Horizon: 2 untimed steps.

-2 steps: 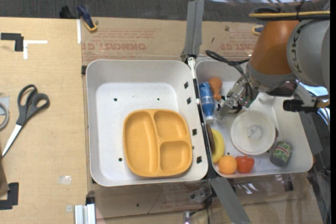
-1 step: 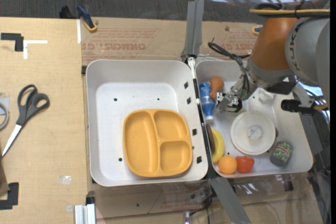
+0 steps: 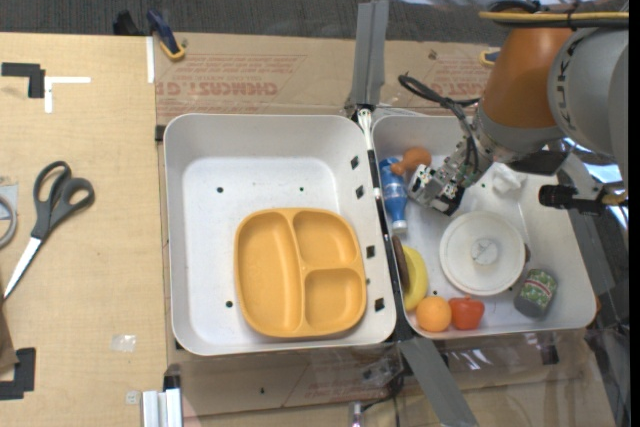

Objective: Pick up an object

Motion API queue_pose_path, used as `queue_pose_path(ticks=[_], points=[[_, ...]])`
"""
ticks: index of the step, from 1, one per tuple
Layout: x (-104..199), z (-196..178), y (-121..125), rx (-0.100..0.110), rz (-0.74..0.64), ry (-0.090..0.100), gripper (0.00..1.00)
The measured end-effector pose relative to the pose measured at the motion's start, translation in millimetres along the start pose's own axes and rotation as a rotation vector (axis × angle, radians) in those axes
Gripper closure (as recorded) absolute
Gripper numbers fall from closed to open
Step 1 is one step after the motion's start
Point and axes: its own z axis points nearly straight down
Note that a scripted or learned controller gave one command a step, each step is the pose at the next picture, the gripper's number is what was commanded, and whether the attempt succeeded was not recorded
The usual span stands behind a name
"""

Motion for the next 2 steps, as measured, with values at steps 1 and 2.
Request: queue_pose_path(ticks=[1,2], points=[[13,-88,41,0.004,0.215,0.005,1.00],[31,-127,86,0.006,0.433,0.005,1.00]])
